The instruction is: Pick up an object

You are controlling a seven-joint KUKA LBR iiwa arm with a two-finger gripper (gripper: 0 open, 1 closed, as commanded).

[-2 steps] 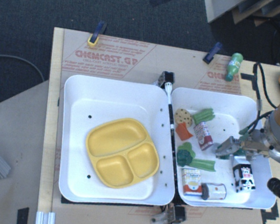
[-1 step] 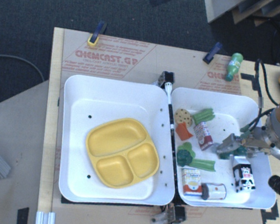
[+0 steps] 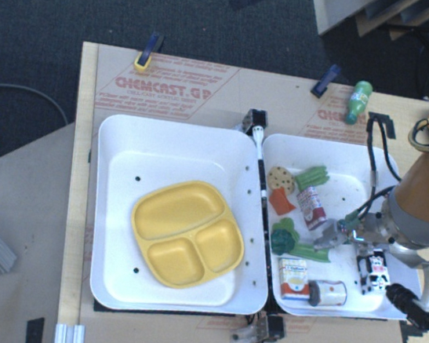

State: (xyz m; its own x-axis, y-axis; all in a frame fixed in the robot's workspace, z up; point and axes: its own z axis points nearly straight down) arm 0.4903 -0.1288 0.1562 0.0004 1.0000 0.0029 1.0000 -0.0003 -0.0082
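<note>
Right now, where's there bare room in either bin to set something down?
Left bin: bare white floor rings the yellow divided plate, widest along the far edge and the left side. Right bin: crowded with toys from the cookie to the can; the gripper sits among them. Only its far strip is bare.

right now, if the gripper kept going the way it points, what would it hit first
Probably the red-labelled bottle. The gripper points left across the right bin, its tip just below that bottle's lower end. The green toy lies further on. Height is unclear from this view.

Robotics lab, clamped cardboard bench [image 3: 210, 87], 2 white bins [image 3: 123, 146], loose cables [image 3: 376, 150]
</note>
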